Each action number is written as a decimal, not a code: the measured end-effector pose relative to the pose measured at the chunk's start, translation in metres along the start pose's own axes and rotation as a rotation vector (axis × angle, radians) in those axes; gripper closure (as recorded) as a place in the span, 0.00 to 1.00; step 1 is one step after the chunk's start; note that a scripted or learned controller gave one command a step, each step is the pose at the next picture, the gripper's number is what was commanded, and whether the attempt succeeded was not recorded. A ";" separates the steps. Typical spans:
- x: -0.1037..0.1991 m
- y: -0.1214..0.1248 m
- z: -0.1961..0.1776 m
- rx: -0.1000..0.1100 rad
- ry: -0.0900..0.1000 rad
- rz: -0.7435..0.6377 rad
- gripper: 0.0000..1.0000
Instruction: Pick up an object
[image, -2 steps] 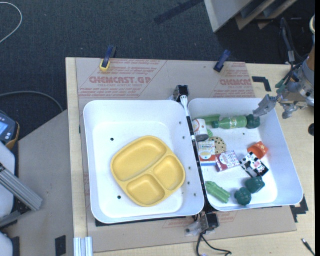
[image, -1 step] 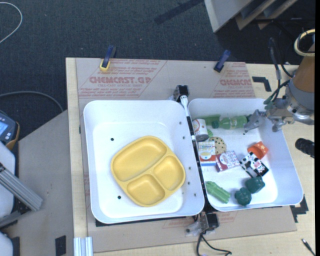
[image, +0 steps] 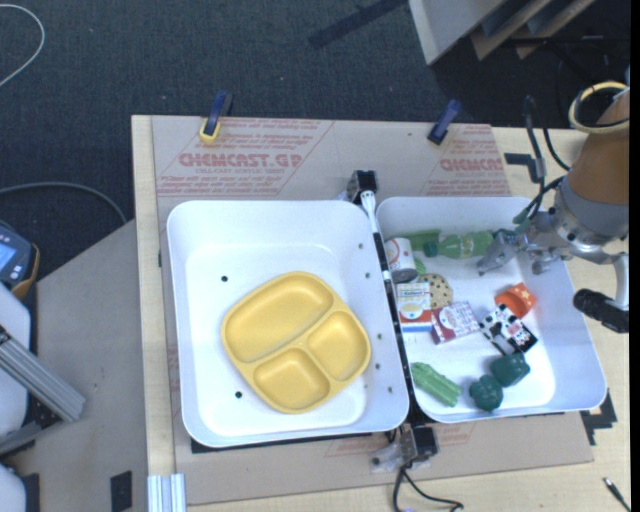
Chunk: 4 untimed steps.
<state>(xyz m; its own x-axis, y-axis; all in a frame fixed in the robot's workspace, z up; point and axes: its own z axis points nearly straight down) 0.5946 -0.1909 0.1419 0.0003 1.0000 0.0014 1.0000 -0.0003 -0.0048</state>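
While the arm (image: 600, 170) reaches in from the right, its gripper (image: 518, 252) hangs over the upper part of the right bin (image: 590, 385). The fingers (image: 492, 262) are spread apart, and nothing sits between them. They point to the left, near the right end of a green bottle (image: 455, 244), which lies on its side along the far wall of this bin. I cannot tell if a fingertip touches the bottle.

Left of the bottle, close to the wall between the two bins, stands a small can (image: 402, 258). Below it lies a white carton (image: 412, 302) with a red stripe, and a round cookie (image: 438, 291) is just beside it. A small red and white packet (image: 455, 322) lies near the middle of the bin. To its right is a black and white toy (image: 509, 331), and above that toy is an orange piece (image: 516, 298). At the near side lie a light green vegetable (image: 435, 383) and a dark green one (image: 499, 380), a little apart from each other.

The left bin (image: 200, 300) holds a yellow tray (image: 296, 341) with three compartments, lying at a slant. Both bins rest on a board (image: 300, 150) with red print, which two clamps (image: 212, 117) fasten at the far edge.
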 end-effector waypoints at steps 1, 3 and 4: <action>0.000 0.002 0.050 -0.009 -0.004 -0.002 0.00; -0.011 0.001 -0.017 -0.011 -0.005 0.000 1.00; -0.013 0.002 -0.061 -0.011 -0.004 -0.001 1.00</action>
<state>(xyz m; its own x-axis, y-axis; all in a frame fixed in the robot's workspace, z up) 0.5973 -0.2037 0.2024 -0.0007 1.0000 -0.0029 1.0000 0.0007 0.0064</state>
